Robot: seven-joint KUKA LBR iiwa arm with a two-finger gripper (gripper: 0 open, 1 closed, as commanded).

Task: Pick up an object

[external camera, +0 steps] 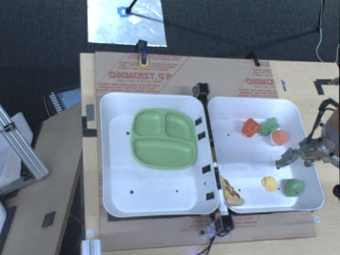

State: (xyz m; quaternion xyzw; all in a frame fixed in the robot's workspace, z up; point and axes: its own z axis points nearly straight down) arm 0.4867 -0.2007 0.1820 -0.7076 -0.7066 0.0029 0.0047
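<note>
From where I stand, the arm reaches in from the right and its pincer (284, 160) hangs over the right bin (234, 110), near that bin's right wall. Whether it is open or closed I cannot tell; it is small and dark against the white, and nothing shows between its tips. The nearest things lie just toward the front of it: a green ball (292, 187) and, beside that on the left, a small yellow lump (269, 183). Toward the back sit a red-and-white piece (279, 137), a green ridged piece (269, 125) and an orange-red piece (250, 127), close together. A slice of pizza (231, 192) rests in the front left corner. The green plate (163, 138) fills the left bin (114, 195), well apart. I judge the yellow lump or green ball the likeliest pick, a short move forward and down.
</note>
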